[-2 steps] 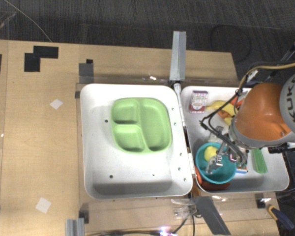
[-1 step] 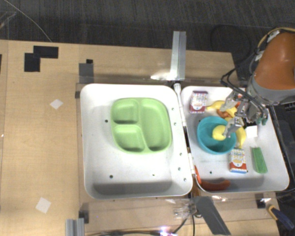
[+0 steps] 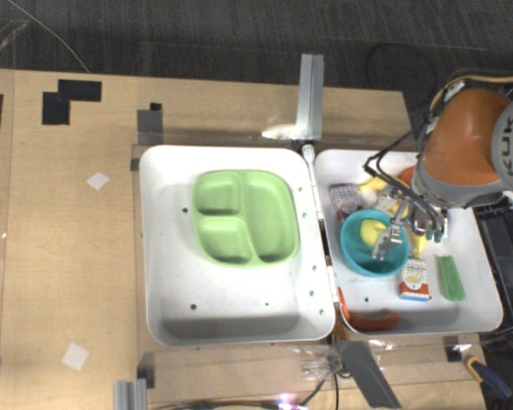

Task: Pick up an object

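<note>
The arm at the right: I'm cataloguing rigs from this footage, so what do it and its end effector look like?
The arm has a grey rounded casing with a broad, glossy orange band above the wrist. Dark cables loop along its upper left side, with a hint of yellow among them. The end effector is a small assembly of metallic grey and black parts with slim fingers. Any lettering is too blurred to read.

Only the letters "KU" can be read, on the grey arm (image 3: 509, 143) at the right.
</note>
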Robot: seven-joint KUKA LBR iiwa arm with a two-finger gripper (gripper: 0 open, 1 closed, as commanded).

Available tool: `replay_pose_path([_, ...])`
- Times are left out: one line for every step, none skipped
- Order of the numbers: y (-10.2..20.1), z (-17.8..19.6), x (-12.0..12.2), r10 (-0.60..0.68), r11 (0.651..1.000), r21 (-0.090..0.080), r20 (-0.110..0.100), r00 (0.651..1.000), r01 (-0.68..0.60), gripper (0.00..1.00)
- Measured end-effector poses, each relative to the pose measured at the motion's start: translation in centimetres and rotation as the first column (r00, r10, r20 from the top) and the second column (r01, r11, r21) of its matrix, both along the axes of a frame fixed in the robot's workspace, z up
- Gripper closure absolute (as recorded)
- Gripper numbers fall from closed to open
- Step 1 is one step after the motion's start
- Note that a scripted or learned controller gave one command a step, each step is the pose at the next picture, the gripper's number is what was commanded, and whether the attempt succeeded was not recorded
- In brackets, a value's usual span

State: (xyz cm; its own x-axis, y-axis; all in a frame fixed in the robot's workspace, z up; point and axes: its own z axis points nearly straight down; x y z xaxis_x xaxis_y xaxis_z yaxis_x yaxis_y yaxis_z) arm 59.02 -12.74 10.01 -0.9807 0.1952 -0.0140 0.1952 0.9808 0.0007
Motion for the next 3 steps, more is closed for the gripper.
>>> replay_pose_path([0.9,-0.6,-5.8,-0.07,0.998,0.001,0.012,0.997,0.07,0.0])
replay_pose_path([2.1,-0.8,1.2,-0.14,0.99,0.003,0.008,0.99,0.14,0.0])
replay_pose_path([3.9,-0.8,1.2,-0.144,0.99,0.002,0.006,0.99,0.144,0.0])
